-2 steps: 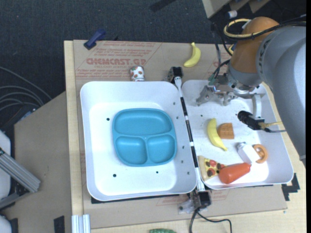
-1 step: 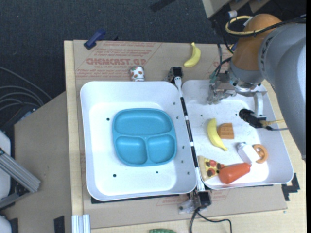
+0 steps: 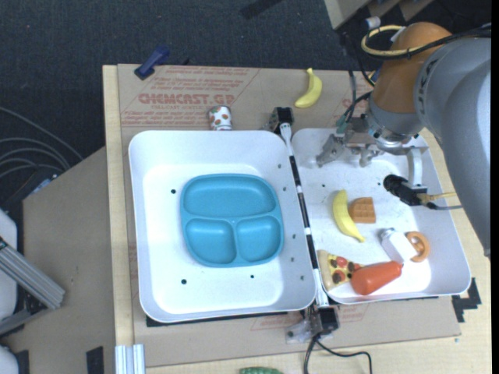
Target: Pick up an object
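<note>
My gripper (image 3: 344,157) hangs over the far end of the right bin (image 3: 448,248), its fingers spread open with only bare bin floor between them. Nearer the camera in that bin lie a yellow banana (image 3: 344,215), a brown waffle piece (image 3: 362,209), a white bottle (image 3: 396,245), an orange pretzel ring (image 3: 419,246), a red-orange carrot (image 3: 376,276) and a pizza slice (image 3: 336,269). The banana and waffle are the closest to the gripper, a short way below it in the view.
The left bin (image 3: 148,209) holds a blue divided plate (image 3: 231,217). On the cardboard behind the bins lie a second banana (image 3: 309,89), a small spotted object (image 3: 221,117) and a blue item (image 3: 152,62). The arm fills the upper right.
</note>
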You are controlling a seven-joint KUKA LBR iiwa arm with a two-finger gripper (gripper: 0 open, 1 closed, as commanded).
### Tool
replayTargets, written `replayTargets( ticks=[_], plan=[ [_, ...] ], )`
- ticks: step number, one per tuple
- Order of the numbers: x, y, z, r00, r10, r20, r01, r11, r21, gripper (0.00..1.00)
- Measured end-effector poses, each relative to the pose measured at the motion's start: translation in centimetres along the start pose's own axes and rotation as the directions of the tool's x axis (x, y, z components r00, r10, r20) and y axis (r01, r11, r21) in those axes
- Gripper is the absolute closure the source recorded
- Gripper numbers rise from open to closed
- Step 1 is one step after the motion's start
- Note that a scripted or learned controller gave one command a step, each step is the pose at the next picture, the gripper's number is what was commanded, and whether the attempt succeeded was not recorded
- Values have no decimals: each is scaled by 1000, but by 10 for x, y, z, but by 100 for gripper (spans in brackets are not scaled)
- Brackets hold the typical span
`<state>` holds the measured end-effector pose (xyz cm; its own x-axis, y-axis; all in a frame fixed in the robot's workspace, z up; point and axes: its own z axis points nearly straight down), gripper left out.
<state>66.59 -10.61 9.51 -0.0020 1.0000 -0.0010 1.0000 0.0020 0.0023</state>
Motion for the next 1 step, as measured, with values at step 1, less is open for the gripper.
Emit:
replayTargets(
  ticks=[1],
  plan=[
    [-4, -21, 11, 1000, 2, -1, -2, 1000, 5, 0]
  ],
)
